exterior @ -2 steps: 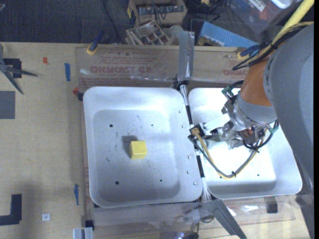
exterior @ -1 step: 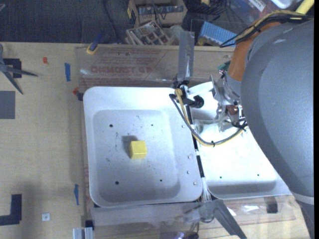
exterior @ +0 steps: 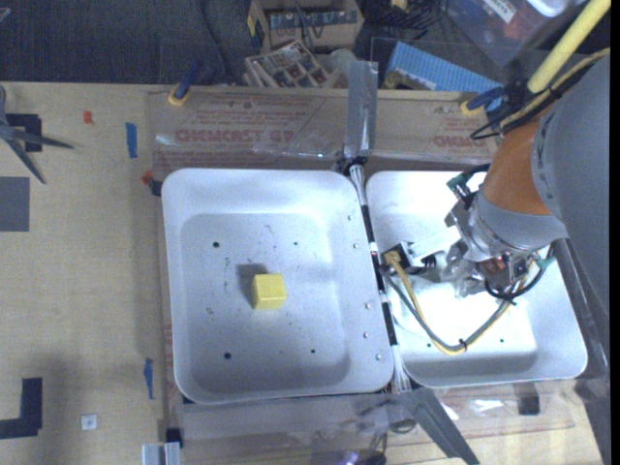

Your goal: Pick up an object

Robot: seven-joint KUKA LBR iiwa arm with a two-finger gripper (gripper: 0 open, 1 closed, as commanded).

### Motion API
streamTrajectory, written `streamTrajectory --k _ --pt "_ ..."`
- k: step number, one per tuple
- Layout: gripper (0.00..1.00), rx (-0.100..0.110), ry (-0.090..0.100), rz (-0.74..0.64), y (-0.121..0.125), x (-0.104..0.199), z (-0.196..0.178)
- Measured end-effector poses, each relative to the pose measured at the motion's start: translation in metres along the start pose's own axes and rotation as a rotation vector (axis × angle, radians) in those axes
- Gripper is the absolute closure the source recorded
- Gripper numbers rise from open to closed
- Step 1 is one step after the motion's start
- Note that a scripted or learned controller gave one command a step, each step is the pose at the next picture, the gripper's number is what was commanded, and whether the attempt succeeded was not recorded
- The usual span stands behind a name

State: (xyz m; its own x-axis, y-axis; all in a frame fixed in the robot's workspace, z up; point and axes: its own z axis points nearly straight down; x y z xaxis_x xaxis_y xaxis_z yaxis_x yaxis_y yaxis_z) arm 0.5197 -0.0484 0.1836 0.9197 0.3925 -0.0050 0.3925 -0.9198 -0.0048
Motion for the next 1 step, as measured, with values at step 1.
streamTrajectory --k 1 --pt "1.00 -0.004 0.004 0.130 -0.0317 0.0601 -0.0676"
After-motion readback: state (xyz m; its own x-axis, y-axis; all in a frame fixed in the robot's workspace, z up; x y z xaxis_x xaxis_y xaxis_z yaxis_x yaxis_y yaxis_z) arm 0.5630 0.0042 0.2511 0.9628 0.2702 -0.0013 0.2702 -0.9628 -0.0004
